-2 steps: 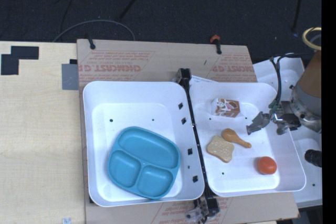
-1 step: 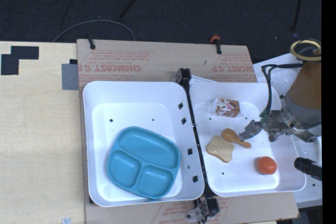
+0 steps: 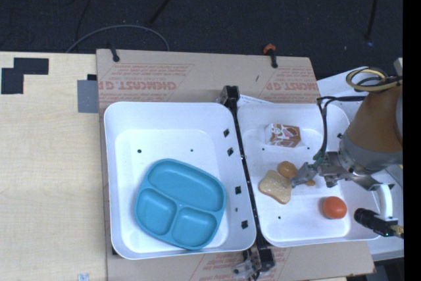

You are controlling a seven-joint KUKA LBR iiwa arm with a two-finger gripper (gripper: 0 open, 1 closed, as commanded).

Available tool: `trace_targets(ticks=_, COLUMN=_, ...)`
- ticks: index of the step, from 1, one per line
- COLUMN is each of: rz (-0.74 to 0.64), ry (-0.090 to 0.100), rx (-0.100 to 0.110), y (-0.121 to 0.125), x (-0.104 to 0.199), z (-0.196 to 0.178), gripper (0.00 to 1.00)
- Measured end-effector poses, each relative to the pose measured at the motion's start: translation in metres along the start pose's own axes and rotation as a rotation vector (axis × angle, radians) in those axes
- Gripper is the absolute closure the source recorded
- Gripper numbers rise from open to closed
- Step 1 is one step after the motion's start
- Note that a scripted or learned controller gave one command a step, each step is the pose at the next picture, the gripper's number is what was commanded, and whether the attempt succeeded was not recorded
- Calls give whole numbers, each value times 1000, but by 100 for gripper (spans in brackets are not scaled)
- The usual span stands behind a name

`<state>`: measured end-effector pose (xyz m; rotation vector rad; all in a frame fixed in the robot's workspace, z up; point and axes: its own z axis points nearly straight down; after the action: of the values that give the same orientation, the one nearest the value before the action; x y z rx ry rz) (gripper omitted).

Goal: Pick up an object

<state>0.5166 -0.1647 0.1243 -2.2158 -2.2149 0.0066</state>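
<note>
Honestly, the toast slice [image 3: 275, 186] looks light, stiff, probably best pinched across its thin edges. The pincer [image 3: 304, 176] is seen just beside it; whether it's clenched can't be told.

Right bin [image 3: 293, 233]: toast slice [image 3: 276, 186], brown lump [image 3: 287, 169] crowd gripper [image 3: 304, 176]; packet [image 3: 284, 135] behind; tomato [image 3: 334, 207] near. Front floor open. Left bin [image 3: 125, 116]: blue tray [image 3: 179, 203] fills front.
</note>
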Motion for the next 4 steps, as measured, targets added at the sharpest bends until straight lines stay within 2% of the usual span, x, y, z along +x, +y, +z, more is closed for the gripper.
trace_targets(ticks=1, rz=5, ry=-1, rx=-4, y=1, x=-2, z=-13, gripper=100)
trace_targets(ticks=2, rz=-2, ry=-4, rx=-12, y=1, x=-1, z=-76, gripper=100)
trace_targets(ticks=3, rz=-2, ry=-4, rx=-11, y=2, x=-1, z=-111, gripper=100)
trace_targets(ticks=4, rz=-5, ry=0, rx=-6, y=18, x=51, z=-101, gripper=100)
